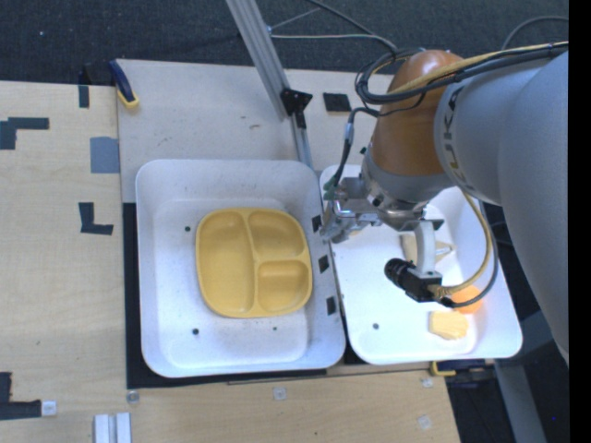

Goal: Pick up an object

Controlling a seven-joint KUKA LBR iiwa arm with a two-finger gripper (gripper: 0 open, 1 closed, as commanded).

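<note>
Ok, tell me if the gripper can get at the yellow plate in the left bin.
Probably yes. The yellow plate lies flat in the left bin with nothing over it, and the gripper hangs just past that bin's right rim, close beside it.

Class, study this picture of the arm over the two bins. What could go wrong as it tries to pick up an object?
1. The gripper sits by the wall between the bins, so a descent here may strike that wall.
2. The yellow block lies far off in the right bin, so a grasp here likely catches nothing.
3. The yellow divided plate lies flat and wide in the left bin and may slip from a grasp.
</note>
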